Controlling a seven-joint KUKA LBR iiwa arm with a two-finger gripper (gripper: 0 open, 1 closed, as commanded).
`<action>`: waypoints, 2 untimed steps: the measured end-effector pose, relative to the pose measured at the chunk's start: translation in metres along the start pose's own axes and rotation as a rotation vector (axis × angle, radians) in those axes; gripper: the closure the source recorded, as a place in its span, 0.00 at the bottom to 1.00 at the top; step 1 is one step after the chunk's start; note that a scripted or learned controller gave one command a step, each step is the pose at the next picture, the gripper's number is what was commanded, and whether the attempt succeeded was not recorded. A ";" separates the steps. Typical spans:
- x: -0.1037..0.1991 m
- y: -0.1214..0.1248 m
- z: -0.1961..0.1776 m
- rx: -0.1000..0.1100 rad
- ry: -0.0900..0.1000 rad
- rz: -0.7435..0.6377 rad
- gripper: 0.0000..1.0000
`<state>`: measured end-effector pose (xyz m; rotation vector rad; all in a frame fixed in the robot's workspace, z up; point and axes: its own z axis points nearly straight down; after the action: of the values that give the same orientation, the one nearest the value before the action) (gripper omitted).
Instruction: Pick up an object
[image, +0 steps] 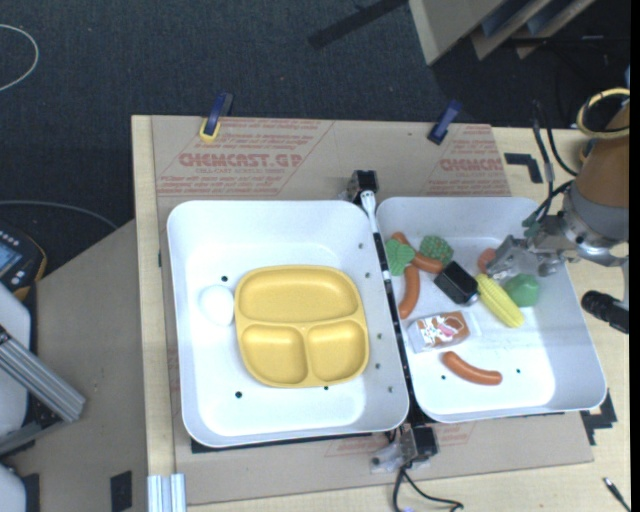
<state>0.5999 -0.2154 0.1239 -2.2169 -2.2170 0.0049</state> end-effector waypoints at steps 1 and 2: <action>0.003 0.001 0.041 -0.003 0.004 -0.002 0.00; 0.001 0.002 0.028 -0.008 -0.002 -0.001 1.00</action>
<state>0.6012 -0.2142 0.0961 -2.2204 -2.2228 -0.0017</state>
